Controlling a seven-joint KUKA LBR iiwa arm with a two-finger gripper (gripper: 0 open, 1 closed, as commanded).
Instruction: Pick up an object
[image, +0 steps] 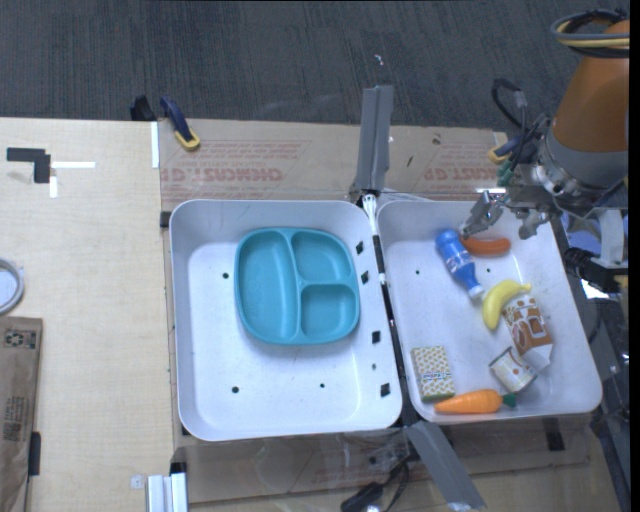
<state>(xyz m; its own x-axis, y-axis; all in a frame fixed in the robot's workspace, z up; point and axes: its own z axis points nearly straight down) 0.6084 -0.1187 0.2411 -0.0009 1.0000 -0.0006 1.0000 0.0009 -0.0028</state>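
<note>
The right bin (560, 405) holds several objects. An orange sausage-shaped piece (487, 244) lies near its far edge, beside a blue bottle (457, 262) with a white cap. Below them are a yellow banana (503, 301), a brown and white carton (527, 325), a small tipped cup (512, 373), a speckled box (432, 372) and an orange carrot (468, 402). My gripper (507, 218) hovers over the far right corner of this bin, just above the orange piece. Its fingers stand apart, open, with nothing between them.
The left bin (200, 400) bears a teal divided plate (298, 285). A grey post (375, 140) rises at the back between the bins. A blue and yellow clamp (180, 125) sits on the cardboard behind the left bin. Cables hang near the arm's wrist (515, 110).
</note>
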